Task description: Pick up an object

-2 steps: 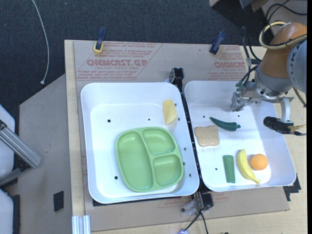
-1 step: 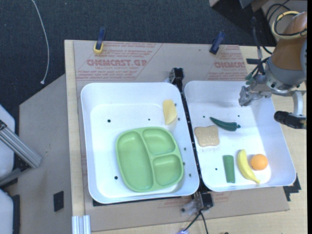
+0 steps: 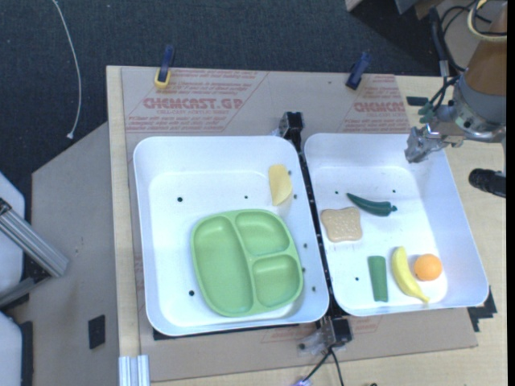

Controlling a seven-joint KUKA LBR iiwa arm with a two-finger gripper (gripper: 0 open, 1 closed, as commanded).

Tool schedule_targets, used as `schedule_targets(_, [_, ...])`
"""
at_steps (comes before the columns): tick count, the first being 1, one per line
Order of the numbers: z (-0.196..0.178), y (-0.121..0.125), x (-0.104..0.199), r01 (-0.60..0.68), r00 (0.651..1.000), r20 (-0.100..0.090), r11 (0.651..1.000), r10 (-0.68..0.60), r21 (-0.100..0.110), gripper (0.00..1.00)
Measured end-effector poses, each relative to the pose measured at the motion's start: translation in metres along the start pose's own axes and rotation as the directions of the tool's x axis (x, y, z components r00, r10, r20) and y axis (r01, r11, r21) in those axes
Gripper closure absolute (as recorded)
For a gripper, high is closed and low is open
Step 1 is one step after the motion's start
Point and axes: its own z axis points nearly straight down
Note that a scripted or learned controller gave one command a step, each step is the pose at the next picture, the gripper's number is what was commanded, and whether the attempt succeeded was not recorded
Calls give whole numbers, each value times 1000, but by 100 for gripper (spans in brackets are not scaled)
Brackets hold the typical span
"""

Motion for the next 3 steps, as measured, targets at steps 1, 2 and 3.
schedule_targets(1, [-25,1,0,0,1000,0,1000,0,0,100])
schedule_targets(2, [-35,-21,44,3,1000,-4,1000,-3,8,100])
schedule_targets(3, [-31,-31,95,4,1000,-5,1000,-4,9,100])
